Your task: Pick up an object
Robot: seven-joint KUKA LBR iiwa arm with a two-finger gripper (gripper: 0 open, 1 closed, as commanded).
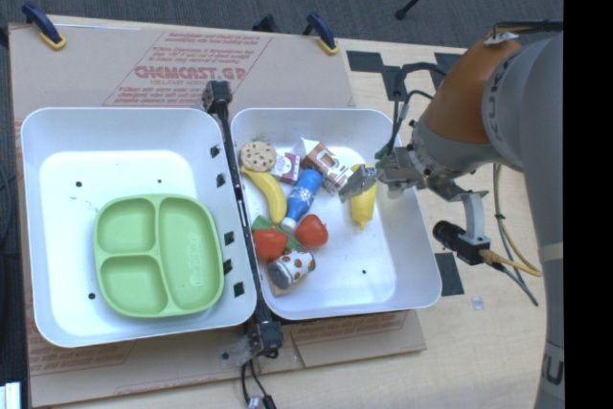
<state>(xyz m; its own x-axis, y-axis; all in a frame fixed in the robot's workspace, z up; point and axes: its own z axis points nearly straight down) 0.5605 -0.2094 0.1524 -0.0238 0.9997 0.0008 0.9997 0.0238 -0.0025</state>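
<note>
My gripper [370, 177] reaches into the right bin [412, 254] from the right, near its right wall. A small yellow toy fruit [362, 206] sits between its fingers, and the gripper is shut on the fruit's upper end. The rest of the fruit sticks out below the fingers, over the bin floor. To the left lie a banana [267, 193], a blue bottle [305, 192], a round cookie [257, 155], a small red-and-white carton [327, 165], red toy fruits [311, 231] and a little jar [290, 268].
The left bin [57, 158] holds a green divided tray [158, 254]. A black divider clip [217, 96] stands between the bins. Bare white floor shows in the right bin's lower right part. Cables hang from the arm beyond the bin's right wall.
</note>
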